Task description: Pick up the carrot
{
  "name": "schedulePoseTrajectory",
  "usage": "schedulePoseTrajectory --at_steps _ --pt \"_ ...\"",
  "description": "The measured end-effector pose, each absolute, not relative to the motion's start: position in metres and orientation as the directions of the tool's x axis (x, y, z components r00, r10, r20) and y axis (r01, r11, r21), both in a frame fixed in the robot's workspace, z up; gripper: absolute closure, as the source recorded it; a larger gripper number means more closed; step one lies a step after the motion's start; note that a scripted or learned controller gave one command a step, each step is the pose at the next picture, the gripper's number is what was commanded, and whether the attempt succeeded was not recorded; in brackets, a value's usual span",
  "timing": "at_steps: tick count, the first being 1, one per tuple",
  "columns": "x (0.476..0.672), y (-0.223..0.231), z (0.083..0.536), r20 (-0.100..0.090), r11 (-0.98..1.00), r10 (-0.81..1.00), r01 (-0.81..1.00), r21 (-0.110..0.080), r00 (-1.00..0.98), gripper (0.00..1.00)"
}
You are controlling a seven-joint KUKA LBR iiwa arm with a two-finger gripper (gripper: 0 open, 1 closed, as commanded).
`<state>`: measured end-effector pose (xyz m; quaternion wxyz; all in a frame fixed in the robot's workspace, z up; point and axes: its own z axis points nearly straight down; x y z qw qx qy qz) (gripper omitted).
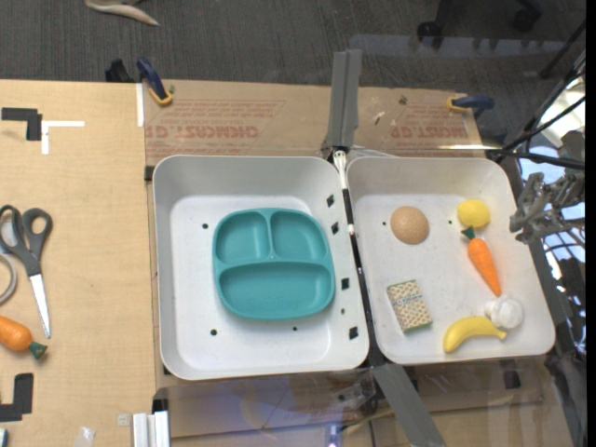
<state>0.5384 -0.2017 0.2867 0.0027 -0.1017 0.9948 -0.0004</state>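
Carrot in right bin, near right wall, tip pointing down-right, lemon just above, white ball below. Gripper at right rim; open or closed — can't tell. Approach from above, grip across mid-body, avoid lemon.

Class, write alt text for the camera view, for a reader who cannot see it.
A carrot lies in the right bin among a lemon, egg, banana and small packet. The gripper hangs at that bin's right edge. The left bin holds a teal tray.
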Motion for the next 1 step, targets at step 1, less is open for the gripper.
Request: schedulePoseTrajectory --at_steps 1 --pt "0.5546 -0.1734 0.0929 -0.005 0.947 -0.322 -0.322 0.0 -0.947 1.0"
